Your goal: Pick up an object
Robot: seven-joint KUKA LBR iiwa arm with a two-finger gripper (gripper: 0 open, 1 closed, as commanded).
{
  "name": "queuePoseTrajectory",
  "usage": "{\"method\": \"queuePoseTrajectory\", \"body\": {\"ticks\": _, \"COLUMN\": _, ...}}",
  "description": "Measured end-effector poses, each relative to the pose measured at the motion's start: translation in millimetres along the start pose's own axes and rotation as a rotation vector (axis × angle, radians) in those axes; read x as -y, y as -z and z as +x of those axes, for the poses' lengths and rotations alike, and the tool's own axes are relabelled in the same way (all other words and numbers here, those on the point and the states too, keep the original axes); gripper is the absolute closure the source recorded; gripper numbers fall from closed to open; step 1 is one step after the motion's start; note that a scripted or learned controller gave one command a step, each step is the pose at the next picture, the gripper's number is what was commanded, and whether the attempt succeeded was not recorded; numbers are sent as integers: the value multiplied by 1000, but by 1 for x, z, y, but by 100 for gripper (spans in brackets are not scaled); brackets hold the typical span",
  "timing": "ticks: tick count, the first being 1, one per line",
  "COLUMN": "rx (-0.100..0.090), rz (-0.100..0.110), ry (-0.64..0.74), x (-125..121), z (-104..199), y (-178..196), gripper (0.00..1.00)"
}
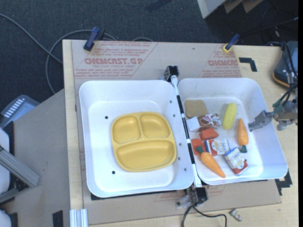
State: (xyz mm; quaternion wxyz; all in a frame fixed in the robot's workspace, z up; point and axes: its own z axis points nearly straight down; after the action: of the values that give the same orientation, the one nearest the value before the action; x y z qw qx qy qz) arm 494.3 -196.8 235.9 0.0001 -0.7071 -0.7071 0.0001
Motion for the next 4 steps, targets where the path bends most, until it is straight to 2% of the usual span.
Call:
{"method": "queuePoseTrajectory", "body": {"ticks": 1, "rx": -1, "rz": 2, "ry": 1, "x": -67, "z": -3, "y": -112, "gripper": 0}}
{"method": "queuePoseTrajectory", "body": {"ticks": 2, "rx": -1, "rz": 2, "ry": -1, "x": -40, "z": 1, "y": -152, "gripper": 0}}
{"method": "queuePoseTrajectory", "body": {"ticks": 3, "rx": 1, "rz": -2, "ry": -1, "x": -41, "z": 1, "y": -141, "gripper": 100}}
{"method": "queuePoseTrajectory", "body": {"ticks": 4, "rx": 0, "rz": -3, "ry": 2, "x": -73, "z": 81, "y": -71, "gripper": 100}}
